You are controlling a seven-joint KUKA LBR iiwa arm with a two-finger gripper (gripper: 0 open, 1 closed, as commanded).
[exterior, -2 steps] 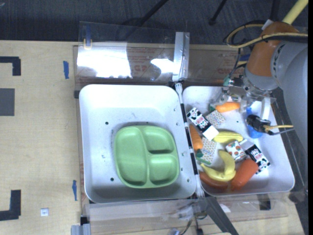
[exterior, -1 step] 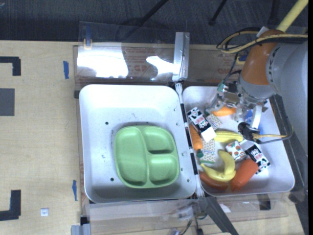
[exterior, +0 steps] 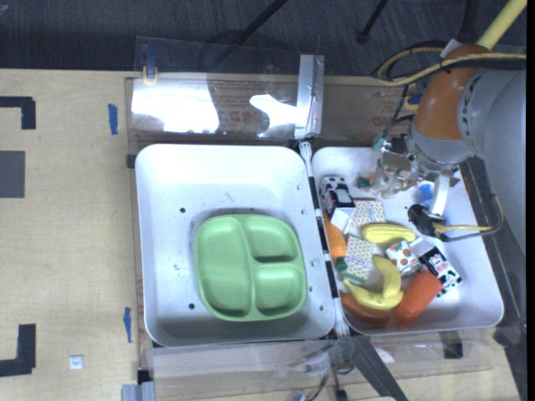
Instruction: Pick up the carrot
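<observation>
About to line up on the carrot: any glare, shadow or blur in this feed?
Camera view: strong glare on the clear panel behind the left bin; the carrot in the right bin is evenly lit but soft-edged; the gripper area looks blurred, fine detail lost.

Two shallow white bins are sitting side by side on the bench — a left bin and a right bin. One green divided plate is lying in the left bin, and it is showing three compartments. One arm is reaching in, carrying one gripper. In the right bin, two yellow bananas are showing: one higher, one lower. Orange pieces are numbering three — a carrot by the bin's left wall, an orange piece at the front, and an orange-red piece under the lower banana. Several patterned cards or packets are lying among them; an exact count is not readable.
</observation>
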